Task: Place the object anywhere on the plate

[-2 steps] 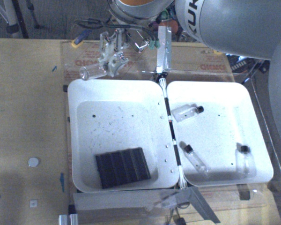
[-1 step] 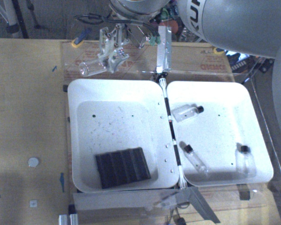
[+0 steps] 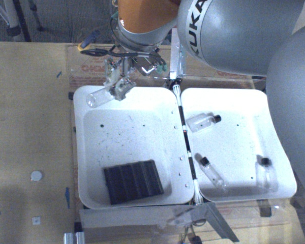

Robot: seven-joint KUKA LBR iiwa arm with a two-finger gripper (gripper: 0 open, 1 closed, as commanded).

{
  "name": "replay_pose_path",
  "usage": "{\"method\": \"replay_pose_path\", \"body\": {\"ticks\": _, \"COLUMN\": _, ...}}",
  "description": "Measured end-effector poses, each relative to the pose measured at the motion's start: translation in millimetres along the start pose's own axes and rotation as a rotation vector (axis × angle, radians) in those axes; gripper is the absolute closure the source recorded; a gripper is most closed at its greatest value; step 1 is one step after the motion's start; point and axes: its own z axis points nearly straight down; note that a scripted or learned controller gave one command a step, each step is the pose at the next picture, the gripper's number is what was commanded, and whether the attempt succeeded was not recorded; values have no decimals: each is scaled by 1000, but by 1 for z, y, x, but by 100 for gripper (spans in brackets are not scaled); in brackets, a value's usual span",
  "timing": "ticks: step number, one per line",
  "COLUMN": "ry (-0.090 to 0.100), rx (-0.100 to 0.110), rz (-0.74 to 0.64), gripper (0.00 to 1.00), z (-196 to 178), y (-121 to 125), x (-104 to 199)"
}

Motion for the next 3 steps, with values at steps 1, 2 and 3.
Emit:
{"method": "replay_pose_path", "body": {"ticks": 1, "ry": -10, "rx": 0, "rz": 1, "gripper": 100, "z": -13, "y": 0, "x": -2}}
{"method": "replay_pose_path", "body": {"ticks": 2, "ry": 1, "rx": 0, "rz": -84, "gripper": 100, "z": 23, "y": 0, "x": 0}}
{"method": "replay_pose_path", "body": {"ticks": 3, "ry": -8, "rx": 0, "rz": -83, "gripper": 100, "z": 11, "y": 1, "x": -2}}
